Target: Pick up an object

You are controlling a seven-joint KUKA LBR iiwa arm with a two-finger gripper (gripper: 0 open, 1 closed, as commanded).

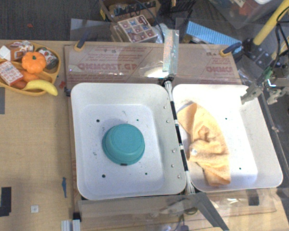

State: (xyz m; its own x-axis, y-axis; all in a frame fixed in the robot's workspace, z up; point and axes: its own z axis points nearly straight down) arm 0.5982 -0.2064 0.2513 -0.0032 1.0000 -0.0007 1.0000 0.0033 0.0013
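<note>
— Where's the stuff to pick up?

— A teal bowl sits upside down in the middle of the left bin. A yellow cloth lies crumpled in the right bin, against its left wall.

— And the gripper?

— Up at the right bin's far right corner, over the rim, well apart from both things. Whether it's spread or pressed together, I can't tell; too blurred.

— Anything else?

— A dish of toy fruit sits on the tabletop, far left.

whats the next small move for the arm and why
Probably swing the gripper left and down toward the orange cloth. It sits at the right bin's upper right rim with nothing between its fingers, and the cloth is the nearest thing; the teal bowl lies farther off.
</note>
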